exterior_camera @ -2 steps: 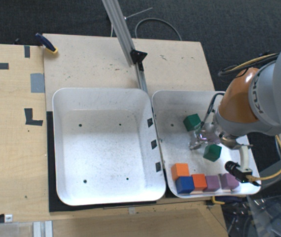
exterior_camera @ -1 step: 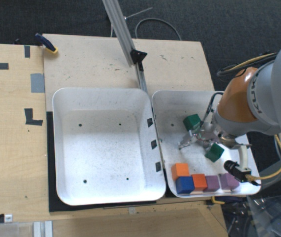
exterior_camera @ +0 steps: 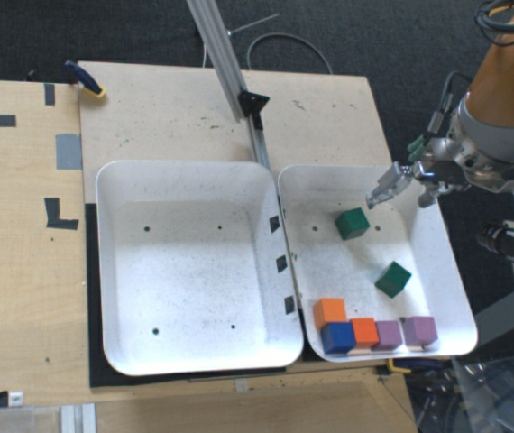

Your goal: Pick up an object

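On the pale wooden tabletop, two shallow white plastic bins: the left bin and the right bin, which holds seven small cubes, namely two green, two orange, two purple, one blue. The nearest green cube lies by its far edge. The end effector hovers released and holding nothing; descending off-centre could nudge that tilted cube aside.

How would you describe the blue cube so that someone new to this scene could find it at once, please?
Start at the right-hand shallow white bin and go to its near edge, where small blocks line up. The blue cube sits at the left end of that row, directly below an orange cube and beside a second orange cube. It is the only blue block.
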Tool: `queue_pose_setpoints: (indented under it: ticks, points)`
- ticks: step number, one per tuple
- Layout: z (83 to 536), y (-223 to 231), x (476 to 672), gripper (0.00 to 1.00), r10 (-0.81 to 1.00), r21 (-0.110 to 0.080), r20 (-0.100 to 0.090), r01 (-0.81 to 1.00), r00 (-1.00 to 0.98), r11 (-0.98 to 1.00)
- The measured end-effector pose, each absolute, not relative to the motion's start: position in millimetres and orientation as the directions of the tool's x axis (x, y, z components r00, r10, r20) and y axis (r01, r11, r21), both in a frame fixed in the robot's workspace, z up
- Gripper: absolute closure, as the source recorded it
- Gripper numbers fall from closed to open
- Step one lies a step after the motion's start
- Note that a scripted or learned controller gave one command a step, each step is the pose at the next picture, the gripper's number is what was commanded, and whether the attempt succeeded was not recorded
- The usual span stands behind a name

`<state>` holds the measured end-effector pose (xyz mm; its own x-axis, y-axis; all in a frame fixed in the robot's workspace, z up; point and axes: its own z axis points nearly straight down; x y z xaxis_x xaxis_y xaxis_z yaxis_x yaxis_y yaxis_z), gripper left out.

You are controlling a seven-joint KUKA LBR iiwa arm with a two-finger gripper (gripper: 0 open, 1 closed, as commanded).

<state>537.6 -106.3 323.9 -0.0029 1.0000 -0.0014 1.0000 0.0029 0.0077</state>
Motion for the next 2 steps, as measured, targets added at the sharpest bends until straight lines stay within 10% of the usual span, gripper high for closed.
queue_pose_setpoints:
  ticks: [2]
  points:
    - [319.2,-106.5,536.5,0.00,1.000,-0.001,-0.002,1.000,-0.001,0.001]
